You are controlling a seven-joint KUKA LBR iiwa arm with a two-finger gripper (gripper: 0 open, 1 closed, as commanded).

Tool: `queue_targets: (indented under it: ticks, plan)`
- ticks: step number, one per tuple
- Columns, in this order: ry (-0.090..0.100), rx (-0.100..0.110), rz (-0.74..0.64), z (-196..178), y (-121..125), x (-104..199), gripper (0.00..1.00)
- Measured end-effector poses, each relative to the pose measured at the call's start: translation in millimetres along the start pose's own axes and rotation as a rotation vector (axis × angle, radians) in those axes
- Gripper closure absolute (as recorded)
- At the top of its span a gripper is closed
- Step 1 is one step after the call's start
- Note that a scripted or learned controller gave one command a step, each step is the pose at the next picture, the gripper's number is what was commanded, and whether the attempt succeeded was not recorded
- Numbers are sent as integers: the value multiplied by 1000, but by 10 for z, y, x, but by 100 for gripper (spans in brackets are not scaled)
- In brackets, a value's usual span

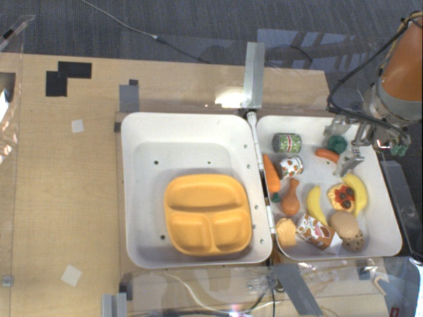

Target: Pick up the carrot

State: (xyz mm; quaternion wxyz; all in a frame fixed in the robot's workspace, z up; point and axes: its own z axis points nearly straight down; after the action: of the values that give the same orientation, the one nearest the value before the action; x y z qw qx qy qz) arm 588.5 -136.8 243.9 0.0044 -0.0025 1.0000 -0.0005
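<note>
The carrot (pixel 270 172) is a long orange piece with a dark green end. It lies along the left wall of the right bin (pixel 390 243), pointing towards the back. My gripper (pixel 352 156) hangs over the back right part of that bin, well to the right of the carrot. Just left of the gripper lies a small orange-red piece (pixel 326 154) with a teal green top (pixel 338 144). Nothing shows in the gripper.
Around the carrot are a green can (pixel 287 142), a small red-and-white jar (pixel 291 167) and a drumstick (pixel 289 200). Two bananas (pixel 316 207), a box (pixel 313 232) and a brown potato (pixel 347 228) fill the front. A yellow divided tray (pixel 208 213) sits in the left bin (pixel 142 177).
</note>
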Motion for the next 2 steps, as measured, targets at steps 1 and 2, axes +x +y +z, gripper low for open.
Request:
queue_targets:
  ticks: [1, 2]
  plan:
    - [-1, 0, -17, 1180, 7, 579, 0]
    - [-55, 9, 138, 1307, -3, 802, 0]
